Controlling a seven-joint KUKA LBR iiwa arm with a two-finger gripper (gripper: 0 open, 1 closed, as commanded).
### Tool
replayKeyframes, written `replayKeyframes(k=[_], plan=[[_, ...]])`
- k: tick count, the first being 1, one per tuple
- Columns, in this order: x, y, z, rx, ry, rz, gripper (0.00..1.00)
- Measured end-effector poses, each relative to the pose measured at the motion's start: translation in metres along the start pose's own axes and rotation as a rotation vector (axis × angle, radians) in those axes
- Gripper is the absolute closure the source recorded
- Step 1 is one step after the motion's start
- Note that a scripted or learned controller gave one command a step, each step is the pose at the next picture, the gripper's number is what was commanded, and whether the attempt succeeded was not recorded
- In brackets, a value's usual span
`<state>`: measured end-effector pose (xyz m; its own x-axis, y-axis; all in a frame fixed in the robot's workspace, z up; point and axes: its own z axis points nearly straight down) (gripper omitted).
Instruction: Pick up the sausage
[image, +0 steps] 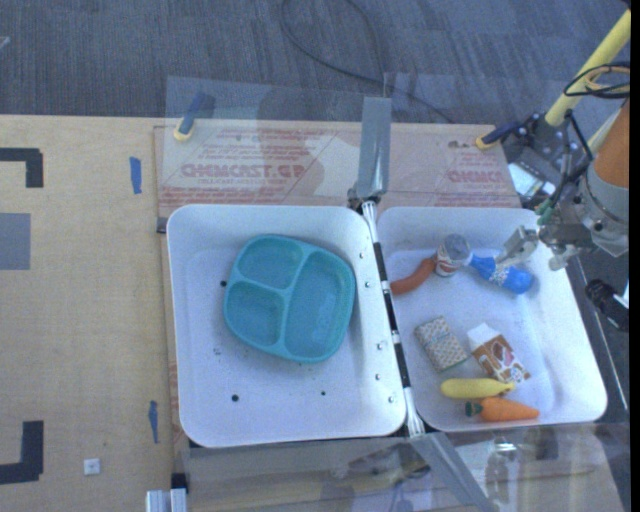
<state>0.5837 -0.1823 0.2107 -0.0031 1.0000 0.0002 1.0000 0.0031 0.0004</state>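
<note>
The sausage (413, 277), a curved orange-brown piece, lies in the right bin near that bin's left wall, toward the far end, with its upper tip close against a small grey-topped can (453, 253). Taking things by size: the wooden bench (80, 330) carries both white bins, the left bin (200, 400) and the right bin (575, 370), which meet at a hinged divider in the middle. The grey arm (610, 190) with its orange band comes in at the upper right, above the right bin's far right corner. A teal plate (290, 298) with three compartments sits in the left bin, a little toward the far side of it. The gripper (535, 250) hangs over the far right part of the right bin, just above and to the right of a blue toy (505, 274); whether its fingers are spread or closed cannot be made out, and nothing can be seen between them. It is well apart from the sausage, with the can and the blue toy between. Nearer the front of the right bin lie a brown patterned block (441, 342), a small white and orange-brown packet (493, 353), a yellow banana (475, 387) and, just beside it at the front, an orange carrot (503, 409).
</note>
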Motion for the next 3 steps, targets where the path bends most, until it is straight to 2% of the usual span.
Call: replayKeyframes(k=[1, 2, 3], plan=[[0.08, 0.027, 0.068, 0.001, 0.001, 0.073, 0.0], [0.092, 0.044, 0.123, -0.007, 0.0, 0.018, 0.0], [0.091, 0.046, 0.111, -0.011, 0.0, 0.02, 1.0]])
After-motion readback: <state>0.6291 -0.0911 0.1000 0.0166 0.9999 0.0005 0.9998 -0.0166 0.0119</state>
